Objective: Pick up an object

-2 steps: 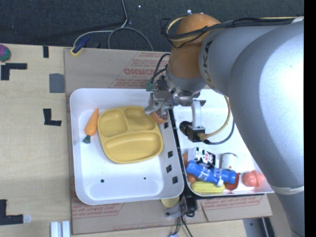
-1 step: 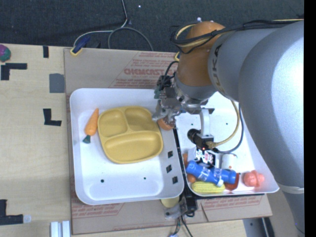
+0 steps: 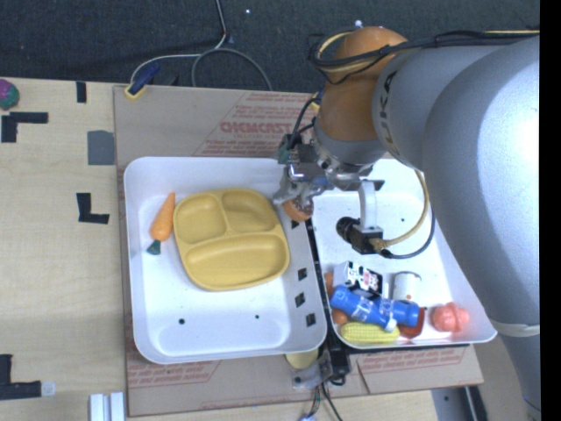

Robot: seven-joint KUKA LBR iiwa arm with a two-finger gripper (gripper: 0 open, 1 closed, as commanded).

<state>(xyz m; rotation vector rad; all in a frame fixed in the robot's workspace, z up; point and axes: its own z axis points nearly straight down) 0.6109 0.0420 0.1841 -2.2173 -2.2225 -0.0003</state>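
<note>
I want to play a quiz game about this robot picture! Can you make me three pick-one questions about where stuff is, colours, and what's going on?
1. Where is the carrot?
A. left bin
B. right bin
C. on the cardboard

2. What colour is the divided plate?
A. blue
B. yellow
C. red

3. Where is the gripper?
A. over the dark floor
B. flat on the plate
C. by the wall between the bins

Answers:
1 A, it lies in the left bin, left of the plate.
2 B, it looks yellow.
3 C, the gripper sits at the divide, beside the right bin.

Jaws and orange object (image 3: pixel 299 207) half-hidden
</note>
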